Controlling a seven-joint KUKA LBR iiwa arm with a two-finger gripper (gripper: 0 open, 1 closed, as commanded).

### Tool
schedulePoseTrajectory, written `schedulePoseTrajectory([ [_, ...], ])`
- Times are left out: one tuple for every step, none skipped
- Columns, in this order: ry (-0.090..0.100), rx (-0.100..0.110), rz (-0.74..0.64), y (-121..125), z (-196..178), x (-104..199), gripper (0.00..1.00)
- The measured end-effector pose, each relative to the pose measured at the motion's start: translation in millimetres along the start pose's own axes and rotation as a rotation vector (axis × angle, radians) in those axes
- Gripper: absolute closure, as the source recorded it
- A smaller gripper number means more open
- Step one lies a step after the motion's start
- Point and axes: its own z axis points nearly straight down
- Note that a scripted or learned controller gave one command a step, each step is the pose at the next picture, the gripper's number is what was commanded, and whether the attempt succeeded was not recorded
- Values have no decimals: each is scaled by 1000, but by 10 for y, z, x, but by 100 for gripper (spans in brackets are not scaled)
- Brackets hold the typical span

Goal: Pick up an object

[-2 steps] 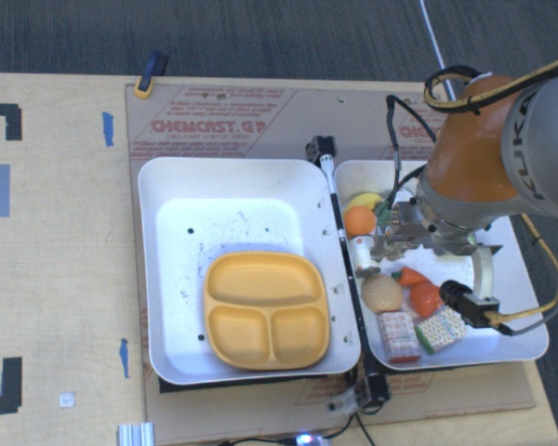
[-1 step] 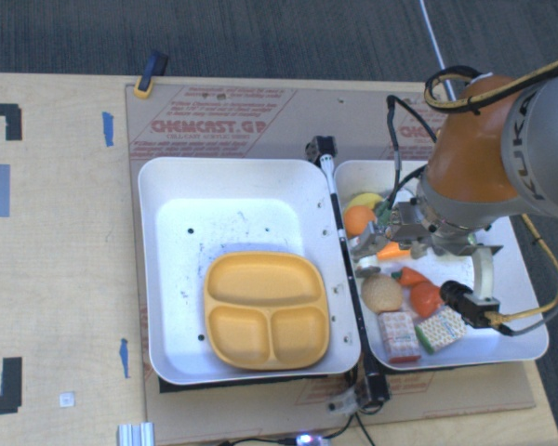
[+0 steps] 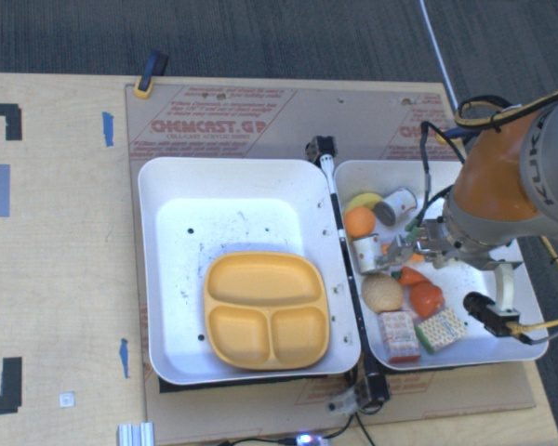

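Several objects are lying in the right bin point(image 3: 530, 277); the gripper point(image 3: 411, 246) is hovering mid-bin, just beside the orange ball point(image 3: 359, 222). Its finger state is not discernible.

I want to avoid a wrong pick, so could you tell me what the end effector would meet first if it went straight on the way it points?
Probably the round tan item, just beyond the end effector; depth is unclear from this slanted view.
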Motion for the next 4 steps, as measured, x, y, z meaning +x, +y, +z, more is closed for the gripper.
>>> schedulePoseTrajectory([
  [-1,-10,0,19,41,30,0],
  [1,-19,2,48,-87,42,100],
  [5,6,-3,76,294,78,100],
  [5,5,-6,904,-696,1152,100],
])
